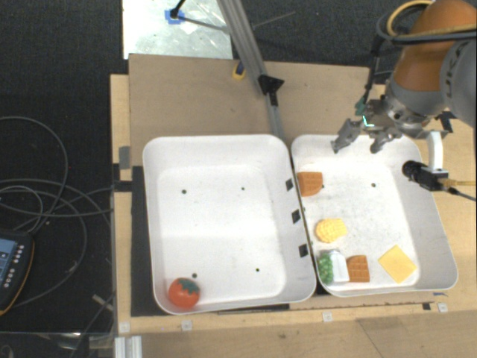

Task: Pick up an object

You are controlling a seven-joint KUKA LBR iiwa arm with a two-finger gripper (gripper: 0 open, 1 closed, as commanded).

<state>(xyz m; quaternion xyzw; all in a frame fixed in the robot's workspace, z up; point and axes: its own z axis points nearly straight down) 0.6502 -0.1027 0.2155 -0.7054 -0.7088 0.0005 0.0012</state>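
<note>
we see the table, a brown board that carries two shallow white bins side by side. the left bin is the larger-looking one in this slanted view, and the right bin sits touching it along a seam with small dark clips. the arm comes in from the right, grey with its orange band rounded above the wrist, and a grey pole slants across the top of the table toward the seam between the bins.

the claw hangs over the far left corner of the right bin, its two fingers spread apart with nothing between them (open and empty, as far as we can see).

the things to pick lie mostly in the right bin, all nearer to us than the claw. a yellow flat square rests near the bin's near right corner, well apart from the claw. a yellow corn-like piece sits toward the bin's left side, about midway down. an orange-brown wedge lies against the left wall, the nearest thing to the claw, just below and to its left in the view. a small brown waffle-like block stands beside a white and green piece near the bin's near left corner; the two look to be touching.

in the left bin, a red tomato sits alone in the near left corner, far from the claw.
</note>
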